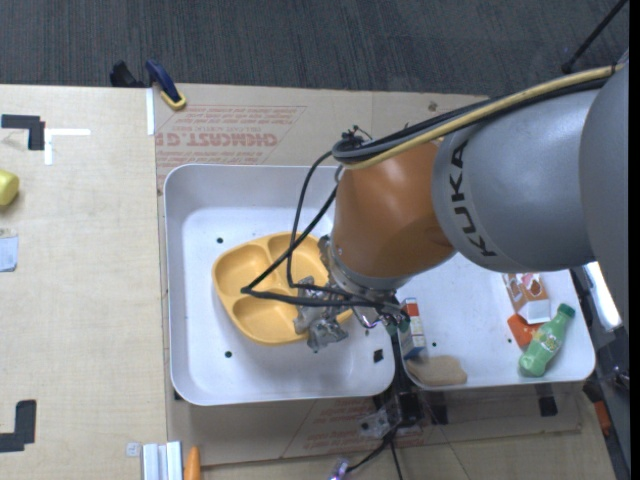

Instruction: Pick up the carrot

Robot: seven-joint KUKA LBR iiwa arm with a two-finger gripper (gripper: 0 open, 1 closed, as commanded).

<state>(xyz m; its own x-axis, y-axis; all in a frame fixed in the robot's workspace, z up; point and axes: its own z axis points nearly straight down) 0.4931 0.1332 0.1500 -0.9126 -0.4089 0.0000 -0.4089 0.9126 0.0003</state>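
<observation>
The arm (530,178) enters from the right and crosses over both bins, with its orange band (385,218) above the inner edge of the left bin (180,268). The gripper (322,330) sits low over the near-right rim of the yellow divided plate (250,278), the 1 object in that bin. Cables and wrist hardware mask the tool, so it cannot be determined whether the jaws are spread or pressed together, and no object is visible between them. The carrot is judged to be the small orange piece (518,330) in the right bin (470,313), lying against the green bottle (545,343) and just below a white packet (527,293). It is partly covered, so this identification is tentative. A brown, bread-like item (437,371) lies at the near edge of the same bin. The gripper and the orange piece are well apart, in different bins, so the present position does not serve the task: the grasp step is judged not yet begun. The next move calls for lifting clear of the plate rim, crossing the wall between the 2 bins, and descending on the orange piece. The main risk is the adjacent bottle, which leaves little room on 1 side and could be knocked or seized instead.
</observation>
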